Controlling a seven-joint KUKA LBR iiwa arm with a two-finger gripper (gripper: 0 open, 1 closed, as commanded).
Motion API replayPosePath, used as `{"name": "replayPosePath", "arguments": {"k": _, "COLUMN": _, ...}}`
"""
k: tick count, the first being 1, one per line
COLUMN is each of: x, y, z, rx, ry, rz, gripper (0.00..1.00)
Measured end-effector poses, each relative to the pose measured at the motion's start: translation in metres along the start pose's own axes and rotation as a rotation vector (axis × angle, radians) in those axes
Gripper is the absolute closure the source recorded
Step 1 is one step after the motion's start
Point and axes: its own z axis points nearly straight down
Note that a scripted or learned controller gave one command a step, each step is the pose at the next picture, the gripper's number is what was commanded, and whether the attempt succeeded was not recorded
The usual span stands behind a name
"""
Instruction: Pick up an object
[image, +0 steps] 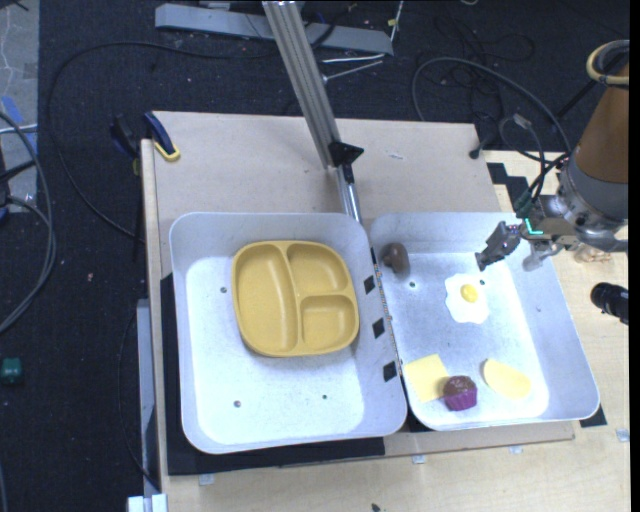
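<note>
A: What's in the two bins?

B: The left bin holds a yellow divided plate. The right bin has a fried egg, a brown lump near its upper left corner, and along the near edge a yellow cheese slice, a purple piece touching it, and a pale yellow wedge.

A: And the tool?

B: The tool hangs over the right bin's far right part, just up-right of the egg, nothing between its fingers; open or closed, I cannot tell.

A: Anything else nearby?

B: A metal pole slants across the surface behind the bins.
</note>
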Motion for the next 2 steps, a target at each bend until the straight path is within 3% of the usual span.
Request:
{"name": "replayPosePath", "arguments": {"k": 1, "x": 0.000, "y": 0.000, "z": -0.001, "rx": -0.002, "ry": 0.000, "rz": 0.000, "gripper": 0.00}}
{"name": "replayPosePath", "arguments": {"k": 2, "x": 0.008, "y": 0.007, "z": 0.052, "rx": 0.003, "ry": 0.000, "rz": -0.002, "gripper": 0.00}}
